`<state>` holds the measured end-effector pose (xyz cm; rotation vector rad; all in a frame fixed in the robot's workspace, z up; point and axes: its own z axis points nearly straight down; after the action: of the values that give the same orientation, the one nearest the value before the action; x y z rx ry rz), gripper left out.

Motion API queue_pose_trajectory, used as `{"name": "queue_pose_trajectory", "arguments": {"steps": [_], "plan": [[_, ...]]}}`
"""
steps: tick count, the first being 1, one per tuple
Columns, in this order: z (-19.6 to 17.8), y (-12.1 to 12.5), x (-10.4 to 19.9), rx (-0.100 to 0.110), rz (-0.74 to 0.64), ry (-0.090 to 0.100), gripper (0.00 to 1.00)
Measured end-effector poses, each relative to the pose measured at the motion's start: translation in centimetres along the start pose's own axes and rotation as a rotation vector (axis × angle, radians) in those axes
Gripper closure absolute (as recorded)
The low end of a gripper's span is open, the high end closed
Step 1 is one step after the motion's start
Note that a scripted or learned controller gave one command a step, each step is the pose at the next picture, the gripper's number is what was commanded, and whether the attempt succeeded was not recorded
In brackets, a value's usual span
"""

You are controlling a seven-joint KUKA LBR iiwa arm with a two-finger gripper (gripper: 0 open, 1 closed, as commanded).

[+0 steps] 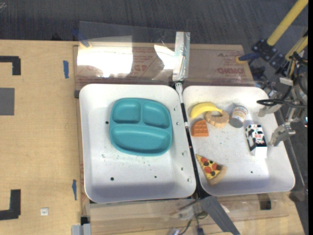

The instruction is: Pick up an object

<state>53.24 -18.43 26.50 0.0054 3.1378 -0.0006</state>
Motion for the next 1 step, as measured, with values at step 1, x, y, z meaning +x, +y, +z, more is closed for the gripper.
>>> {"name": "queue_pose_trajectory", "arguments": {"steps": [1], "plan": [[17.53,-3.40,1.03,0.004,-0.171,-0.009,0.00]]}}
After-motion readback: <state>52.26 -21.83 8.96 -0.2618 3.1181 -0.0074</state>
